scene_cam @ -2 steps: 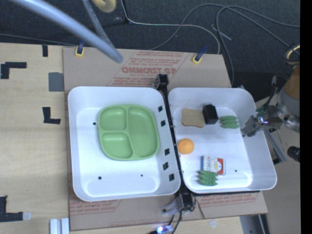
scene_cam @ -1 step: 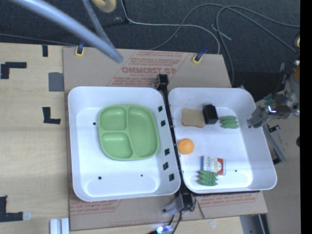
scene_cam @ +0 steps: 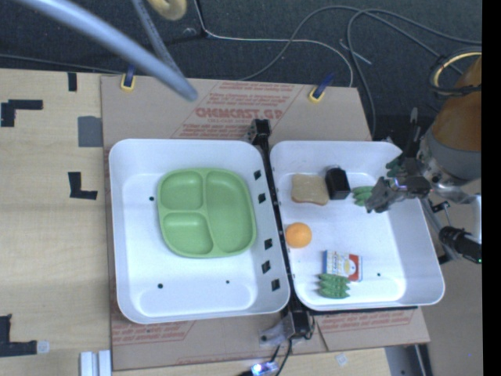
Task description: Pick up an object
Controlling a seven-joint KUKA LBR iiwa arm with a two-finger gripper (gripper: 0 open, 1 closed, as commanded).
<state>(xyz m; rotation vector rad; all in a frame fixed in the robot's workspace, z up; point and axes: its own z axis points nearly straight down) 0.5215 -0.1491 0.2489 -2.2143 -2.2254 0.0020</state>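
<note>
Hovering at the right side of the right bin (scene_cam: 423, 288), the tool (scene_cam: 381, 197) points inward toward a small green object (scene_cam: 362, 196) lying just beside its tip; whether anything sits between its fingers cannot be told from this angle, nor how far apart they stand. Behind it, the grey arm (scene_cam: 454, 143) with its orange band reaches in from the right.

Candidates for pickup share that bin: the green piece at the tool, a black block (scene_cam: 337, 182) near it, a tan bread-like slice (scene_cam: 310, 189) touching or just beside the block, an orange ball (scene_cam: 298, 235) lower down near the divider, and a small red, white and blue box (scene_cam: 342, 265) with a green pod-like item (scene_cam: 333, 286) just below it. The left bin (scene_cam: 133, 288) carries a green divided plate (scene_cam: 207, 212).

Done well, the step likely calls for centring the tool squarely over the green piece before descending, keeping clear of the bin wall and the black block, and closing only once both fingers straddle it. A glancing approach risks nudging it away.
</note>
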